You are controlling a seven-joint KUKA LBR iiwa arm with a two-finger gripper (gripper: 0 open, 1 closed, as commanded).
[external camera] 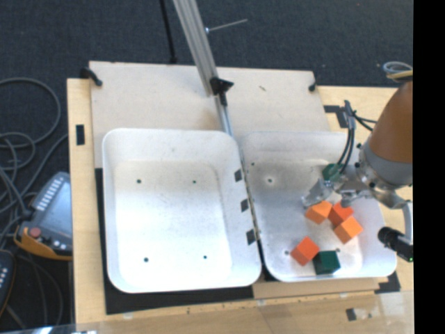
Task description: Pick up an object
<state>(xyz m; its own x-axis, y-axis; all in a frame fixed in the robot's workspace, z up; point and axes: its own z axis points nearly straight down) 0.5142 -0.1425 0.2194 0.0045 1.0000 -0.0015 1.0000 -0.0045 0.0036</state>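
Several small blocks lie in the right bin (278, 158). An orange block (318, 212), a red-orange block (341, 214) and another orange block (349, 229) cluster together. Nearer the front rim are an orange-red block (304, 250) and a dark green block (326, 261). My gripper (327, 195) hangs low over the right bin, just behind and above the orange cluster, closest to the leftmost orange block. I see no block lifted off the bin floor.
The left bin (174, 207) sits beside the right one, sharing a middle rim (245, 200). A slanted aluminium post (198, 40) rises behind the bins. Cables and a pendant (49, 214) lie off the bench's left.
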